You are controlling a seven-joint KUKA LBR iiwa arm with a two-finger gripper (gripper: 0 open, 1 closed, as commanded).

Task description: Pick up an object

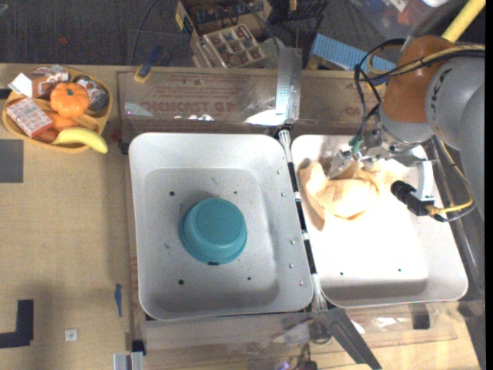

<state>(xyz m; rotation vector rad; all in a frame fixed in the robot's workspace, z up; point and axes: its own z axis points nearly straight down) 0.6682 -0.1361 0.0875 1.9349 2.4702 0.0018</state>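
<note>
My claw (348, 159) is down in the right-hand shallow white bin (400, 272), near its back edge, right at the upper edge of a crumpled pale yellow cloth (341, 193). The cloth lies bunched in the back-left part of that bin, its left side close to the wall shared with the other bin. Whether I have any of it in my grip I cannot tell from here, nor how wide the claw stands.

In the left-hand white bin (158, 168) a round teal plastic bowl (214, 230) sits upside down around the middle of the floor.

At the bench's back-left corner, a yellow dish (19, 122) holds a small orange pumpkin (69, 99), a yellow banana (81, 138) and some small packets.
</note>
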